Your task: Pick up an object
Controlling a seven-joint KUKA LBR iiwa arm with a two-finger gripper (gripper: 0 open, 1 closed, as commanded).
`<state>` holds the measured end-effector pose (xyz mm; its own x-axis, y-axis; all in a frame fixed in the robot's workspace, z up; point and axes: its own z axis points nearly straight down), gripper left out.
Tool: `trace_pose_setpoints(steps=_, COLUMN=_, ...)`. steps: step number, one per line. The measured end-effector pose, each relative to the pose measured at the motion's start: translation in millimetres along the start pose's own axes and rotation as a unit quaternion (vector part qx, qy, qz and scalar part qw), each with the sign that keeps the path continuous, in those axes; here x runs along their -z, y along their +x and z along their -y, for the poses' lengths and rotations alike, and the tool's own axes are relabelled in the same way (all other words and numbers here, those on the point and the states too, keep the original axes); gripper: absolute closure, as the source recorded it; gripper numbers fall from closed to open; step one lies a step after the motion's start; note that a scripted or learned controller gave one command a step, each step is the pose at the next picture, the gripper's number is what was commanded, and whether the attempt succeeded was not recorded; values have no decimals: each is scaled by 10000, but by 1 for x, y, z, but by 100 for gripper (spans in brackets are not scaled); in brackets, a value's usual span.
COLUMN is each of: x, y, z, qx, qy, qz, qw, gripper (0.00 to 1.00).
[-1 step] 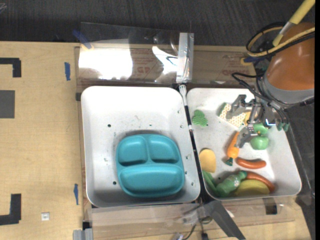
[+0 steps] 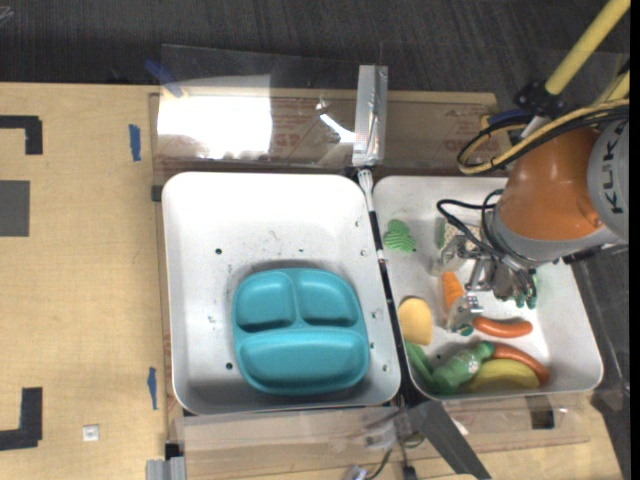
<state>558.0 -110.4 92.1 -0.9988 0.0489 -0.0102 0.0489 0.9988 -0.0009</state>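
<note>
Hand [image 2: 478, 290] partly hides toy food [image 2: 478, 360]; its grip is unclear.

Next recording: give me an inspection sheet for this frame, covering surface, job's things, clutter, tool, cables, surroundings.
Surface: two white bins side by side, left bin and right bin, on a brown bench.
Job's things: in the right bin, a green ridged piece, yellow lemon-like piece, orange carrot-like piece, red-orange pepper-like piece, green leafy piece, yellow banana-like piece.
Clutter: teal divided tray in the left bin.
Tool: tool low over the right bin, above the toy food; grip state not readable.
Cables: black and yellow cables looping near the arm.
Surroundings: clear sheet behind the bins; blue tape marks; dark floor.
</note>
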Motion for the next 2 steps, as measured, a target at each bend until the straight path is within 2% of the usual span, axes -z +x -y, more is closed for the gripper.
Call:
trace_pose_setpoints(steps=1, x=-2, y=16, z=-11, qx=-59, qy=5, qz=22, qw=10000, gripper=0)
trace_pose_setpoints(steps=2, x=-2, y=27, z=-16, qx=233, qy=8, qz=26, qw=9997, gripper=0)
